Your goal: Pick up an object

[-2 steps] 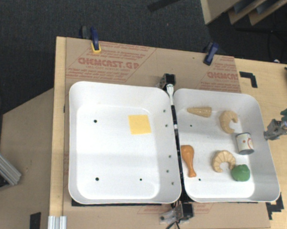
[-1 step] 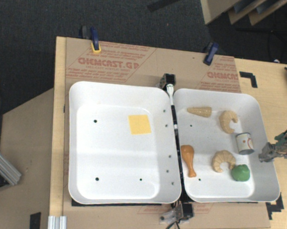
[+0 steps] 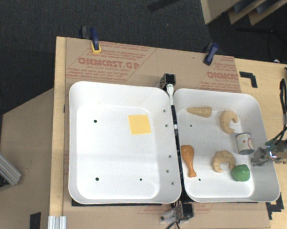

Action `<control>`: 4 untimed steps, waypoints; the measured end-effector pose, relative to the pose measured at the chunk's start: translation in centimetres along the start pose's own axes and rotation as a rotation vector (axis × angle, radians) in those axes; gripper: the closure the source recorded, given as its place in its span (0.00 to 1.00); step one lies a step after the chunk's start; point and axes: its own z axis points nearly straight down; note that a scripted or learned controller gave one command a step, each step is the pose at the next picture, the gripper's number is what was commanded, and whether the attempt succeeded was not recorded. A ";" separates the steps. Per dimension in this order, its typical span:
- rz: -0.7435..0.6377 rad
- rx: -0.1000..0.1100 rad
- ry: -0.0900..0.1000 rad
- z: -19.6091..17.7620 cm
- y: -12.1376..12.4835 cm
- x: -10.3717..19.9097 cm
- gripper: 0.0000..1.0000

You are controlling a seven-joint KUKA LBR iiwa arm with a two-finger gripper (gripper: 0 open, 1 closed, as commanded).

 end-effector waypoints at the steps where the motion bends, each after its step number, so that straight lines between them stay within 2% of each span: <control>1: 0.000 -0.002 -0.001 3.7 0.1 0.0 1.00; 2: -0.002 -0.016 -0.008 -8.4 0.9 -0.1 1.00; 3: 0.000 -0.002 -0.001 -5.2 0.0 0.0 1.00; 4: 0.000 0.000 0.000 -1.8 0.0 0.0 1.00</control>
